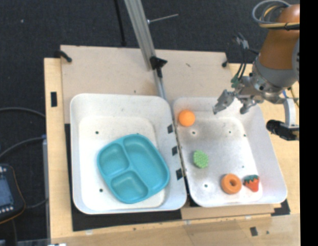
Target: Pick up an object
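Table [107, 70] carries two bins; gripper [235, 103], jaws spread and holding nothing, hangs at right bin's [266, 152] 12 o'clock rim. Orange ball [186, 118] may roll off on contact.

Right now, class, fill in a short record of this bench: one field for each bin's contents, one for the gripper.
left bin: a teal divided plate
right bin: an orange ball near the far left corner, a green piece in the middle, an orange ring beside a red toy at the near right
gripper: open, above the right bin's far edge, holding nothing
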{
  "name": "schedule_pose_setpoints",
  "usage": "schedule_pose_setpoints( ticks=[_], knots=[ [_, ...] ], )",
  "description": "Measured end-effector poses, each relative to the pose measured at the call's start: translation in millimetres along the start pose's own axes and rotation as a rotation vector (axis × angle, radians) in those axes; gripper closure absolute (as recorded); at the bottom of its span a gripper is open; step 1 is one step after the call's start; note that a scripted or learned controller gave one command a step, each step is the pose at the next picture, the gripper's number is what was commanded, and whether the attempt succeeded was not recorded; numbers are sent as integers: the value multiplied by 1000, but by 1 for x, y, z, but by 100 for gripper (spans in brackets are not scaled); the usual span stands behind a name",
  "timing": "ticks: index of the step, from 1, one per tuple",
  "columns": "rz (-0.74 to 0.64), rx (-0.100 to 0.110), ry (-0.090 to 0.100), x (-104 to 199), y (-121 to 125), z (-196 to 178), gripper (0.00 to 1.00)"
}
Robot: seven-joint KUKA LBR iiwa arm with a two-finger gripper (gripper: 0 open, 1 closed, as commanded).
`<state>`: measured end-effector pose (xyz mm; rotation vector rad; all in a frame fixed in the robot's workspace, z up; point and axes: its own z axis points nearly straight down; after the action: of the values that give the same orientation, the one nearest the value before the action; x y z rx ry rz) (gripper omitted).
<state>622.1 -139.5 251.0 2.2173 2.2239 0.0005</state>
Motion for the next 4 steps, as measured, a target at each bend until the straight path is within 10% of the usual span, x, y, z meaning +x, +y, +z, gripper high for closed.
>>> schedule_pose_setpoints(
  ticks=[4],
  knots=[
    [3,5,-1,-1,-5,148,0]
  ],
)
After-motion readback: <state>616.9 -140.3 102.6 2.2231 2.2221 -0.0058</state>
